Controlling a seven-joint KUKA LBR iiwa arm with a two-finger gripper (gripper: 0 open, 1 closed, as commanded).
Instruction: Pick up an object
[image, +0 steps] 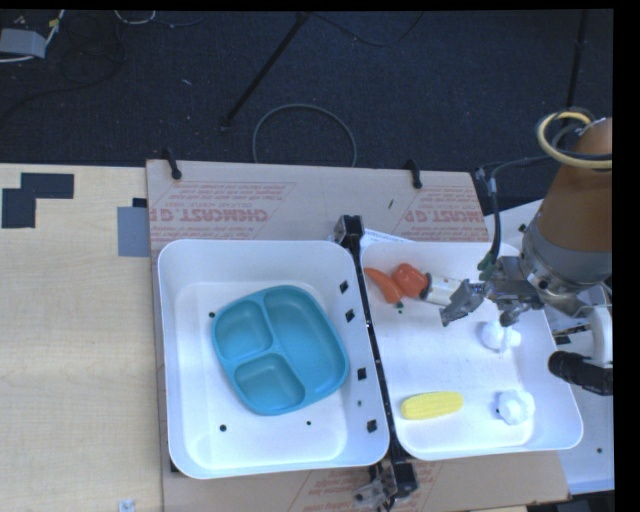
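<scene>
The worktop (70, 330) is pale wood-grain, with dark grey patches near its far left edge. On it lies a brown cardboard sheet (260, 205) with reversed red lettering. Two shallow white bins sit side by side on the cardboard, touching along a black clipped seam: the left bin (190, 430) and the right bin (560, 430).

The arm (578, 215) hides the right bin's (560, 440) far corner.
</scene>
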